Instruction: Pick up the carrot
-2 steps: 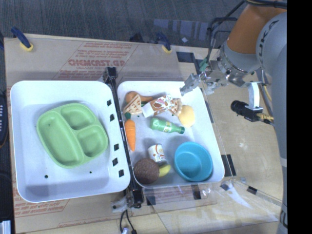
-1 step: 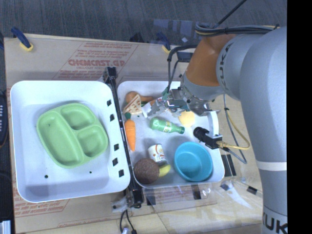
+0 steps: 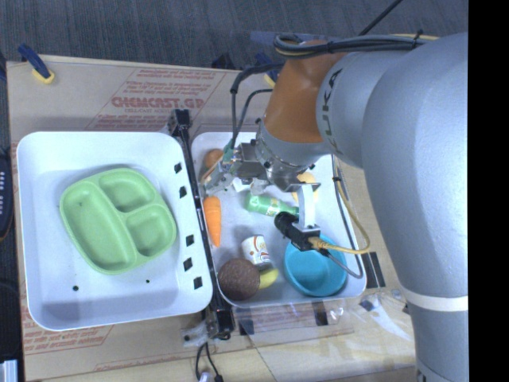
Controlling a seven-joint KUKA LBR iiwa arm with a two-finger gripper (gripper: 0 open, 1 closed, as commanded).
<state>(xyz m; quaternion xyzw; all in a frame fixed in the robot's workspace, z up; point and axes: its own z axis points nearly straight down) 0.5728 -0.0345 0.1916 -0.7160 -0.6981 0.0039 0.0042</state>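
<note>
The carrot (image 3: 212, 220) lies along the left wall of the right bin (image 3: 350, 289), orange, with its thin end pointing toward the front. My gripper (image 3: 236, 170) hangs over the back left part of that bin, just behind and to the right of the carrot's thick end. The grey arm with its orange band (image 3: 298, 102) covers much of the bin's back half. Nothing shows as held by the gripper.
A brownish-orange item (image 3: 211, 159) sits in the bin's back left corner beside the gripper. A green bottle (image 3: 269, 206), a small can (image 3: 255, 249), a brown ball (image 3: 238, 278), a yellow piece (image 3: 270, 277) and a blue bowl (image 3: 316, 273) share the bin. The left bin (image 3: 40, 157) holds a green divided plate (image 3: 119, 217).
</note>
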